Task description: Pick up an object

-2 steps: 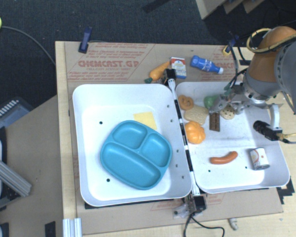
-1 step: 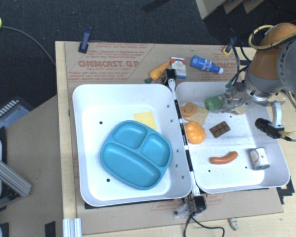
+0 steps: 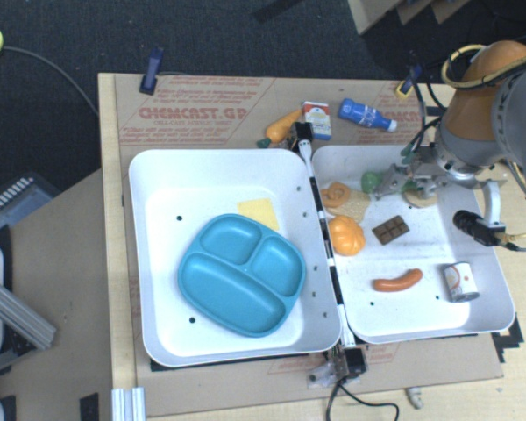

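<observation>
The right bin (image 3: 482,318) holds several toy foods. An orange fruit (image 3: 346,235) lies against its left wall, with a tan pretzel-like piece (image 3: 337,193) behind it. A green item (image 3: 371,181) sits near the far edge. A brown chocolate bar (image 3: 390,230), a sausage (image 3: 397,280) and a small can (image 3: 458,281) lie further forward. My gripper (image 3: 411,181) hangs over the bin's far part, just right of the green item, and a pale round piece (image 3: 418,196) lies right under it. I see nothing held.
The left bin (image 3: 149,200) carries a blue divided plate (image 3: 241,273) and a yellow cheese slice (image 3: 260,210). Behind the bins on the board lie a carrot (image 3: 283,126), a small carton (image 3: 316,119) and a blue bottle (image 3: 366,115). The arm (image 3: 486,103) comes in over the right bin's far right corner.
</observation>
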{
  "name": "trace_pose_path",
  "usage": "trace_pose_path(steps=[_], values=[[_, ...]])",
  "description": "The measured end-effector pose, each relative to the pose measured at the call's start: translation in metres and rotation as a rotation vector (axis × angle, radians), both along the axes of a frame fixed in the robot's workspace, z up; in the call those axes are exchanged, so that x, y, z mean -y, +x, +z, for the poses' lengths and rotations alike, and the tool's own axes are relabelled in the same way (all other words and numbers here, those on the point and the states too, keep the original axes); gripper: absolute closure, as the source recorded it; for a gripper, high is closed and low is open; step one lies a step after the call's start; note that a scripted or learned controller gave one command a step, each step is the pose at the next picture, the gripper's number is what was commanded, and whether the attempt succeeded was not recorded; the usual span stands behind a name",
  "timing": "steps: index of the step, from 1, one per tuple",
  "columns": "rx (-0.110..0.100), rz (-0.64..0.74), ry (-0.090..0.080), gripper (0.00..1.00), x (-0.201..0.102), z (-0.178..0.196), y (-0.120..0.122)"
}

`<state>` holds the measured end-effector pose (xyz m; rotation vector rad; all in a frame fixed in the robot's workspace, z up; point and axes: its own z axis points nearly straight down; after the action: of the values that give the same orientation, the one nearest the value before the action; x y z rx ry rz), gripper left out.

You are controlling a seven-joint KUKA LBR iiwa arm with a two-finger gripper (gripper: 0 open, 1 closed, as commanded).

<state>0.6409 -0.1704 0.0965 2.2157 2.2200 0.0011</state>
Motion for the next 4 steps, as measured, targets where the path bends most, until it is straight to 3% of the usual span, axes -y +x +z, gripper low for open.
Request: trace_pose_path(steps=[1,2,3,4], values=[[-0.005,-0.003,0.003,0.0,0.009,-0.012,-0.073],[-0.002,-0.003,0.002,1.0,0.008,-0.002,-0.073],[-0.001,0.0,0.005,1.0,-0.069,-0.01,-0.104],[-0.003,0.0,0.004,1.0,-0.164,0.088,-0.079]])
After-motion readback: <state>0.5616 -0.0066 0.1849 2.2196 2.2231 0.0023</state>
